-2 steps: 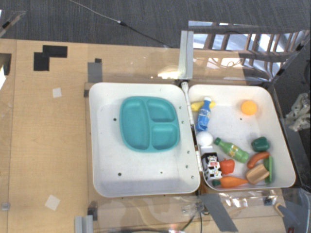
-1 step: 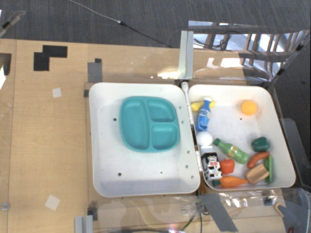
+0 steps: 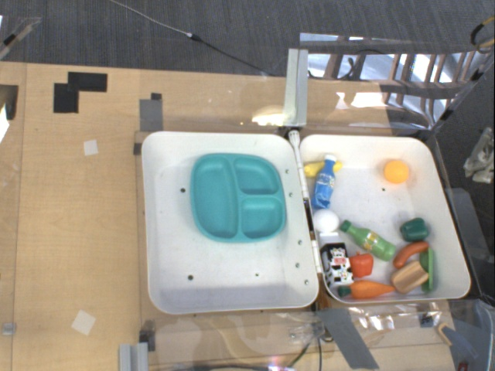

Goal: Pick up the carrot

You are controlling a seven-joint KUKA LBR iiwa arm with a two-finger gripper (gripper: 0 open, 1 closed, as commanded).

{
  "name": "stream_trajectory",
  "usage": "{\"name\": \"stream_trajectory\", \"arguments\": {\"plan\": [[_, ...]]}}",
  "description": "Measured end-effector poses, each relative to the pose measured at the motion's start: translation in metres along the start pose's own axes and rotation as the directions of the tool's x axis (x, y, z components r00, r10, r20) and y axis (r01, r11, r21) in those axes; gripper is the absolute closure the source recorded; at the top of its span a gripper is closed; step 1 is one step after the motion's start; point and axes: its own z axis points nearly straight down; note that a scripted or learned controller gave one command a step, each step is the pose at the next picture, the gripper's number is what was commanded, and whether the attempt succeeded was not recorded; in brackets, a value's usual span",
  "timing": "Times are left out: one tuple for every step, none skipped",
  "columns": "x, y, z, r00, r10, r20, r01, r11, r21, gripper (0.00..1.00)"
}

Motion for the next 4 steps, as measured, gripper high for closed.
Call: {"name": "stream_trajectory", "arguments": {"plan": [[0.01, 0.013, 0.131, 0.815, -0.58, 0.002, 0.58, 0.815, -0.005, 1.0], [-0.005, -0.008, -0.021, 0.66, -0.751, -0.004, 0.751, 0.66, 0.008, 1.0], [0.011, 0.038, 0.069, 0.143, -0.99, 0.005, 0.99, 0.143, -0.001, 1.0], [-0.021, -0.018, 0.013, -0.092, -0.996, -0.005, 0.996, -0.092, 0.004, 1.0]]}}
